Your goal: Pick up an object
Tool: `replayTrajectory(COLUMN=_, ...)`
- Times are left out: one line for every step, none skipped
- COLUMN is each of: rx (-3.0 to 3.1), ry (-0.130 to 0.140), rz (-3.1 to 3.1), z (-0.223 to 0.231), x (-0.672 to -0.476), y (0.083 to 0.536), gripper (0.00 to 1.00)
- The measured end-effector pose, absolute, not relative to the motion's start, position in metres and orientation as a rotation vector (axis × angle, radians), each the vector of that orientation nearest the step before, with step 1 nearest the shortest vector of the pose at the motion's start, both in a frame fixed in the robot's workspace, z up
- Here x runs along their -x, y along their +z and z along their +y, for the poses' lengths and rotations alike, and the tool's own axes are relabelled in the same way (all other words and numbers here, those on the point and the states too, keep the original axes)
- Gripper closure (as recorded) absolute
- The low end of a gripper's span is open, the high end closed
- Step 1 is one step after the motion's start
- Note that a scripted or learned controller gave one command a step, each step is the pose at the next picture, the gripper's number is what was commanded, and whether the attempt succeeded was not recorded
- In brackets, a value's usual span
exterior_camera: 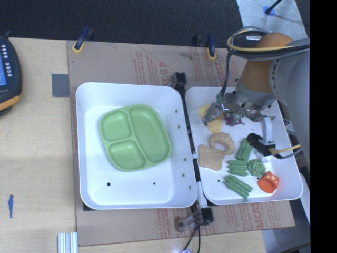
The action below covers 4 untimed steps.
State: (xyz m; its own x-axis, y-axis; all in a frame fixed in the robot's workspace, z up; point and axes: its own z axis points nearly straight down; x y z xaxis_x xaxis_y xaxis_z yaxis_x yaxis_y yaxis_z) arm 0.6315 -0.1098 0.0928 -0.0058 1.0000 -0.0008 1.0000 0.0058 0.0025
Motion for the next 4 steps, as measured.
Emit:
replayTrajectory(rx=-2.214, ry=0.0, rz=2.227, z=-0.105, x=-0.658, y=0.093, gripper=0.0)
replayTrajectory(rx=-2.216, ry=-0.005, rz=2.231, z=-0.094, x=-0.656, y=0.092, gripper=0.0)
replayTrajectory(rx=-2.212, ry=-0.005, rz=2.233, z=-0.095, x=-0.657, y=0.104, gripper=1.0)
replayTrajectory(rx=-2.211, ry=-0.006, rz=2.235, z=-0.095, x=-0.657, y=0.104, gripper=0.0)
